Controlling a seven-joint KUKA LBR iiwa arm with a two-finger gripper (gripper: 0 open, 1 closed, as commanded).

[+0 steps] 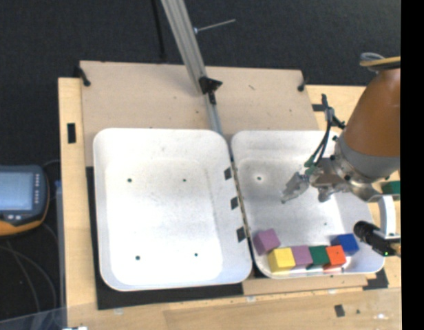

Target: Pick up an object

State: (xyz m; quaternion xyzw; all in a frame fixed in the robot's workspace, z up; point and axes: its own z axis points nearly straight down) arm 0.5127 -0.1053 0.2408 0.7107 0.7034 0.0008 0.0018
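White bins sit side by side on the worktop (267, 91); the left bin (164, 208) is on the view's left, the right bin (281, 157) beside it w/ their rims touching along the middle. Grey arm (377, 126) w/ orange band reaches in from the right, and its jaws (294, 186) hang over the middle of the right bin, pointing down-left, w/ nothing visible between them; whether spread or pressed together can't be told at this res. Blocks are bunched along the near edge of the right bin, apart from the jaws: a purple block (267, 240) a bit up from the row, then a yellow block (282, 258), a 2nd purple block (302, 256), a green block (317, 257), an orange block (334, 256), and a blue block (345, 243) toward the near right corner. Yellow, purple, green and orange look to be touching in a line by the bin wall. An aluminium post (188, 43) slants up from between the bins. A handheld pendant (18, 194) w/ a screen lies off the worktop at far left.
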